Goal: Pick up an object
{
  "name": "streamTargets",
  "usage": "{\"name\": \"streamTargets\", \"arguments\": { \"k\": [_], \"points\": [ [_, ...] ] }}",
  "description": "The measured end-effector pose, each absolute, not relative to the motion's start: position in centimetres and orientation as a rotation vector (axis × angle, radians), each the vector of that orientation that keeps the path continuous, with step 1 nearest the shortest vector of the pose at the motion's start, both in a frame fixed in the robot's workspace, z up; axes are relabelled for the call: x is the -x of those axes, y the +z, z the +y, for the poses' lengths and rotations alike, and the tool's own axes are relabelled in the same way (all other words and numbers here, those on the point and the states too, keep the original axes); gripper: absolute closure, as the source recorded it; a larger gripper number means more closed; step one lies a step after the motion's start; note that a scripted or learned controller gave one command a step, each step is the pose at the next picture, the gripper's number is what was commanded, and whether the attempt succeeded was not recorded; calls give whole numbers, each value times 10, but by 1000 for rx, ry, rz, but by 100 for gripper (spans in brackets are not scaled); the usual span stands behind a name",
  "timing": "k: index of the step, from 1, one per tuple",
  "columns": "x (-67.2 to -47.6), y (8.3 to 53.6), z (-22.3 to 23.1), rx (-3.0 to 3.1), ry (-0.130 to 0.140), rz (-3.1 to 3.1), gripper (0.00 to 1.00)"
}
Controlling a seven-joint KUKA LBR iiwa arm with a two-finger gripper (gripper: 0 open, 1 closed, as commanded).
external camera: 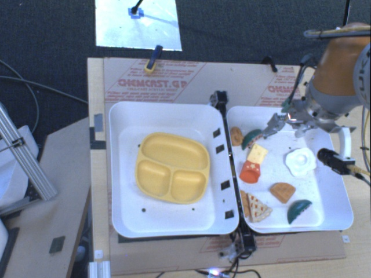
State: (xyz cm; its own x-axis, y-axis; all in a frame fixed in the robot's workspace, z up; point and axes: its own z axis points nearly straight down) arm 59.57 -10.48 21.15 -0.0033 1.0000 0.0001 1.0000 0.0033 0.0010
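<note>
The claw [277,124] hangs over the right bin [333,220] near the green piece [252,138]; whether it's apart or together, I cannot tell. Crowded neighbours could deflect a grasp.

You see the arm [342,80] above the right bin [342,213]: a broad orange band over a rounded grey wrist housing. Below it, thin dark cables loop beside metallic hardware, and a slim silver claw [272,126] tapers toward the bin's left side.
</note>
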Motion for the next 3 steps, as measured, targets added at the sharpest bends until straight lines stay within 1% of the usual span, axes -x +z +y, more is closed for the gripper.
{"name": "streamTargets", "arguments": {
  "k": [1,2,3],
  "points": [
    [-482,243,-21,-2215,0,2237,0],
    [-527,181,38,-2212,0,2235,0],
    [-485,184,26,-2223,-2,2223,0]
  ]
}}
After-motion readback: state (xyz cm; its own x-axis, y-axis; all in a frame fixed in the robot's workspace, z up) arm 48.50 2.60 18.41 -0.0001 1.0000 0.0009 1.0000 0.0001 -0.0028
